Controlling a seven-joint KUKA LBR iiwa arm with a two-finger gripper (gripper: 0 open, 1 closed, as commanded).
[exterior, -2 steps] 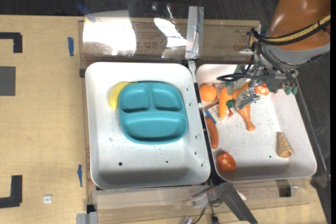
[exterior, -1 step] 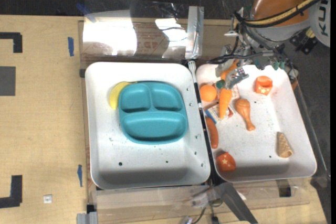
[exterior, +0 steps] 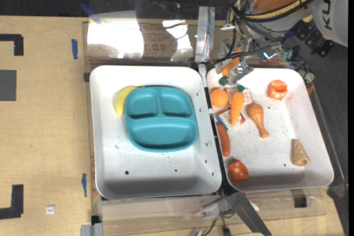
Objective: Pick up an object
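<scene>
Tomato (exterior: pixel 238 169): seen at the near edge of the right bin (exterior: pixel 318 135), close to its near-left corner.
Cone (exterior: pixel 299 152): laid near the right bin's right edge, well apart from the other items.
Sausage (exterior: pixel 224 140): laid along the right bin's left edge, just beyond the tomato.
Drumstick (exterior: pixel 257 118): placed toward the middle of the right bin, slanted, just beside the carrot.
Carrot (exterior: pixel 237 106): laid lengthwise over a small card, between the drumstick and the orange.
Orange (exterior: pixel 219 98): set against the right bin's left edge, touching or almost touching the carrot.
Tray (exterior: pixel 161 118): a teal divided tray is seen in the middle of the left bin (exterior: pixel 110 168), three compartments shown.
Yellow piece (exterior: pixel 121 98): partly hidden beneath the tray's far-left edge.
Cup (exterior: pixel 277 89): a small orange cup is seen near the far-right corner of the right bin.
Gripper (exterior: pixel 237 72): held over the far-left corner of the right bin, just beyond the carrot and orange; how far the jaws are parted cannot be told, and nothing is seen held.
</scene>
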